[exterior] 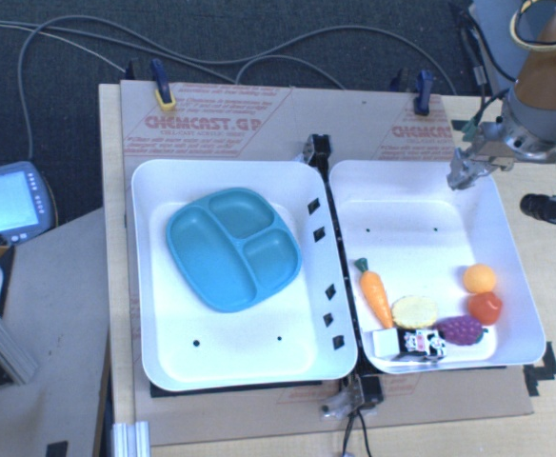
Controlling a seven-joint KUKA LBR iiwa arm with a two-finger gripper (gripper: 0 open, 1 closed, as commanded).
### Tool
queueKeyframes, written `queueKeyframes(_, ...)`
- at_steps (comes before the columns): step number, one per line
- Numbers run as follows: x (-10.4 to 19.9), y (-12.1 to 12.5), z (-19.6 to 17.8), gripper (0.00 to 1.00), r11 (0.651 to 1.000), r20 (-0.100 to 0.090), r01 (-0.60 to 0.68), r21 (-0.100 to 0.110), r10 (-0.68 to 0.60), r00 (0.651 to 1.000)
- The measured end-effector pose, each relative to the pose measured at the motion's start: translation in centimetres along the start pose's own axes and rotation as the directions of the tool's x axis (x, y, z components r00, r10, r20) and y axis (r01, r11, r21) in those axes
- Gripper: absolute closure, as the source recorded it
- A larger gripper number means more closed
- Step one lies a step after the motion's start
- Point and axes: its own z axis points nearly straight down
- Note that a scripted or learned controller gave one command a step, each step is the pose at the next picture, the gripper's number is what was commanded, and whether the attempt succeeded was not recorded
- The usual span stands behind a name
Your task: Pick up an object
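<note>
Your gripper (461, 175) hovers at the right bin's (516, 284) far rim, its grip state unclear; left of it, board (207, 122) reads "CHEMCAST".

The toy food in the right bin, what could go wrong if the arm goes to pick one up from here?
1. The carrot, yellow slice, purple grapes and small printed box lie packed together, so the hand may nudge neighbours or pinch two.
2. The orange and tomato sit close to the right bin's wall; a finger could strike it.
3. Round pieces may roll away.
</note>
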Motion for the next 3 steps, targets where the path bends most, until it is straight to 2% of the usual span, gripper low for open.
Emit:
queueKeyframes(1, 0.0, 0.2, -4.9, 1.0, 1.0, 0.0, 0.0, 0.0, 0.0, 1.0)
queueKeyframes(2, 5.3, 0.1, -3.9, 1.0, 1.0, -0.005, 0.004, 0.009, -0.004, 1.0)
queueKeyframes(3, 10.9, 0.8, -3.4, 1.0, 1.0, -0.005, 0.006, 0.009, -0.006, 1.0)
